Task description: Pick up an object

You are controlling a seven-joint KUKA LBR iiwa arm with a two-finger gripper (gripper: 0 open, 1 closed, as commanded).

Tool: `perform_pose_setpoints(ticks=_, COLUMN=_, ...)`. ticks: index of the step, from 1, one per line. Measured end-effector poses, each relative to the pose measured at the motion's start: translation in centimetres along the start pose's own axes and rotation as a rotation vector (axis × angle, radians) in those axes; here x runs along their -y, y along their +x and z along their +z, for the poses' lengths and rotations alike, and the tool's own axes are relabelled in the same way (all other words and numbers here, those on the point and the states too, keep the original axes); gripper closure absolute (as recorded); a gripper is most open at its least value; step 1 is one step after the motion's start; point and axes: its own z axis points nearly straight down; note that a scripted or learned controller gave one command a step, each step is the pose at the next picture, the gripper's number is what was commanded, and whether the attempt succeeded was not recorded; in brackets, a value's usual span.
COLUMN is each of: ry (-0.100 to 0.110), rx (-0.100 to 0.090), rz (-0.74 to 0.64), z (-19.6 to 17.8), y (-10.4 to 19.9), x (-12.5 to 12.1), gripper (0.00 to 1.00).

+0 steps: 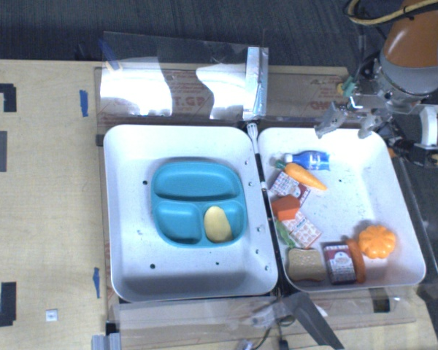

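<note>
One fixed camera looks down at a slant on both white bins, the arm entering from the right.

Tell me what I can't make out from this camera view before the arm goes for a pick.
- Hand: small at the right bin's back rim; whether it is open or shut is unreadable.
- Arm: cut off by the top right edge.
- Red packets: heaped and overlapping along the bin's left wall; their count is unclear, and the carrot lies over one.
- Blue bottle: partly behind the carrot.
- Dark red jar: label too small to read.
</note>
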Motion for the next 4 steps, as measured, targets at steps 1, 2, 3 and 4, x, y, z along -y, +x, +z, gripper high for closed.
perform_pose_setpoints(ticks=1, ry=0.008, rx=0.000, rz=0.007, z=10.2, y=1.6, x=1.9, gripper=0.00)
perform_pose_setpoints(ticks=2, ry=-0.020, rx=0.003, rz=-0.306, z=15.9, y=1.6, x=-2.0, gripper=0.00)
perform_pose_setpoints(ticks=3, ry=-0.020, rx=0.003, rz=-0.305, z=15.9, y=1.6, x=-2.0, gripper=0.00)
perform_pose_setpoints(ticks=4, ry=-0.021, rx=0.003, rz=-0.305, z=14.5, y=1.6, x=-2.1, gripper=1.00)
